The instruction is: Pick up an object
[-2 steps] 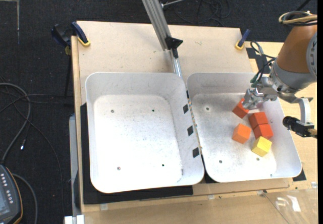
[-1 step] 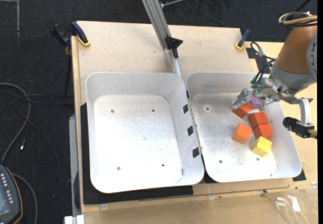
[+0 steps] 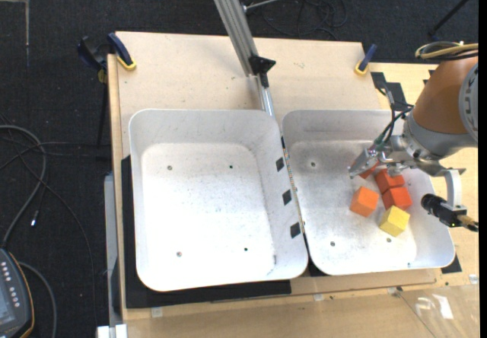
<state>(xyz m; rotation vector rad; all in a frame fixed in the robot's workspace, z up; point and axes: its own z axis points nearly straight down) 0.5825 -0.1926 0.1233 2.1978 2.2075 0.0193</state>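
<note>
Sitting in the right-hand bin (image 3: 335,256), toward its right side, three small blocks cluster close together: an orange block (image 3: 364,202) on the left, a red-orange block (image 3: 395,196) just right of it and touching or nearly so, and a yellow block (image 3: 395,221) just below the pair. Another reddish piece (image 3: 378,175) shows right under the gripper (image 3: 378,165), at the upper edge of the cluster. The gripper hangs low over that piece, its metal parts crowding the view, so whether its fingers are spread, pressed together or pinching anything cannot be told. The arm (image 3: 449,108), grey with an orange band, comes in from the right edge of the frame. The left-hand bin (image 3: 152,199) lies beside the right one, the two rims meeting near the middle of the frame. Both rest on a pale wooden bench (image 3: 190,70), with a slanted metal pole (image 3: 232,13) rising from its upper middle.
</note>
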